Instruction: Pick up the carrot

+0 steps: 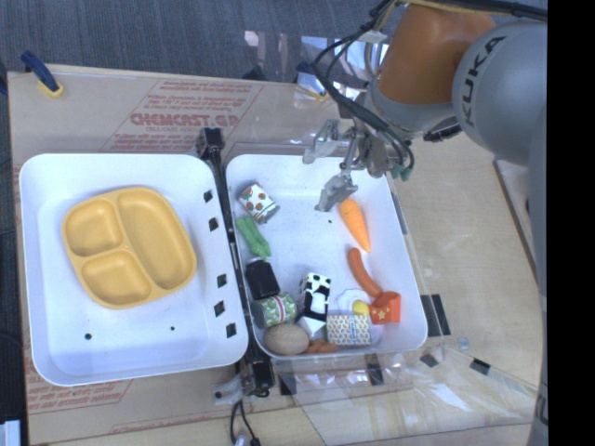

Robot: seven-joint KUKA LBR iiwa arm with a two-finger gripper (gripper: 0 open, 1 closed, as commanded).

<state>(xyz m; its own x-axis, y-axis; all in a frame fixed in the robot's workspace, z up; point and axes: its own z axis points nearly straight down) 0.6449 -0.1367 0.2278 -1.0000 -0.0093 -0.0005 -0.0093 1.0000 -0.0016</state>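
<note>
Where the arm [483, 63] curves, "KUKA" reads.

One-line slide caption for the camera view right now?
Gripper poised at the carrot's upper end in the right bin.

Gripper [337, 191] hangs over the right bin [288, 170], fingertips just beside the carrot's [354, 224] top end. Carrot lies flat; a yellow tray [127, 246] sits in the left bin [42, 249].

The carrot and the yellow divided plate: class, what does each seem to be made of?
The carrot: probably moulded plastic, a toy; uniform orange, smooth, faint sheen. The yellow divided plate: likely plastic too, with an even matte colour and soft rounded compartment ridges.
</note>
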